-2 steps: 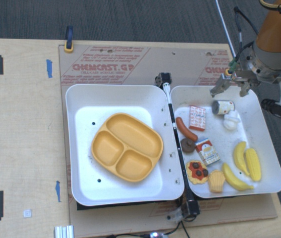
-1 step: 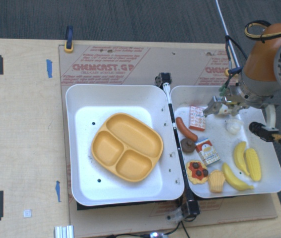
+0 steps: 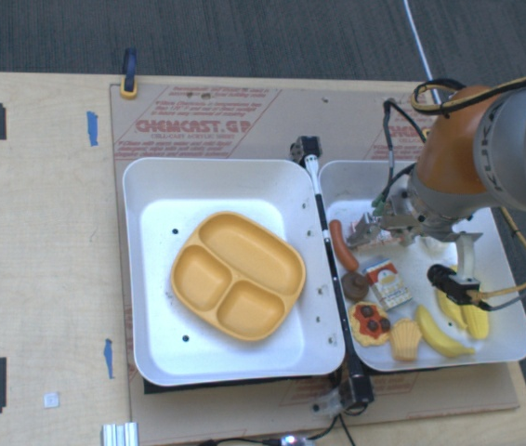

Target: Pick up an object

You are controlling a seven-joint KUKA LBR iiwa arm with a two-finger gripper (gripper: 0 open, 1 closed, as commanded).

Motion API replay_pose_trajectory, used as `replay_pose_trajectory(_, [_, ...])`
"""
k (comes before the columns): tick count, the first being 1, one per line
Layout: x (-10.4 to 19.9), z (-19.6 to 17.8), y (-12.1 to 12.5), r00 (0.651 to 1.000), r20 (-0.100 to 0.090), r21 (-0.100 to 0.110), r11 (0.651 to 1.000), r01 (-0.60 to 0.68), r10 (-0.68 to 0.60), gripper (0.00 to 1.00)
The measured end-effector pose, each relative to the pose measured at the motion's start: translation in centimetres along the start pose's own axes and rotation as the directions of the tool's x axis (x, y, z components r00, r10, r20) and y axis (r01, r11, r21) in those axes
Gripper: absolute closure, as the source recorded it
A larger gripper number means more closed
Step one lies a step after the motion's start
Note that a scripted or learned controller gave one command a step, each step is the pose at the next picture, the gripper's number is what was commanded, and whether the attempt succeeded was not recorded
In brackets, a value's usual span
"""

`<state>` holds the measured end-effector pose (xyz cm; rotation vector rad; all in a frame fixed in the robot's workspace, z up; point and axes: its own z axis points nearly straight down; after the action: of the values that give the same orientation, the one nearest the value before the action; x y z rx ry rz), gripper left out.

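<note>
Gripper (image 3: 377, 231) is poised low over the right bin (image 3: 514, 334), just right of the hot dog (image 3: 342, 245); its opening cannot be told. Hot dog, judged light, stiff and smooth, is best taken across its middle. Left of it, the divided plate (image 3: 237, 276) is bedded in the left bin (image 3: 147, 249), upon a wooden bench (image 3: 40, 277).

Both white bins, the left bin (image 3: 142, 249) and the right bin (image 3: 514, 337), look like smooth moulded plastic with a slight sheen. The yellow divided plate (image 3: 237, 275) appears as matt plastic, evenly coloured. The toy foods, including the banana (image 3: 442, 334) and the sausage (image 3: 342, 246), look like smooth plastic. The bench top (image 3: 40, 249) shows a pale wood-grain finish. The board (image 3: 207, 119) under the bins resembles printed paper-faced sheet. The arm (image 3: 486, 147) has smooth, semi-gloss casing.
</note>
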<state>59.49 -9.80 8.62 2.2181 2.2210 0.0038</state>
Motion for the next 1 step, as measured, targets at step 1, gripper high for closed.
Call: replay_pose_trajectory(1, [-0.03, -1.04, 0.07, 1.000, 0.001, -0.003, 1.000, -0.001, 0.001, 1.00])
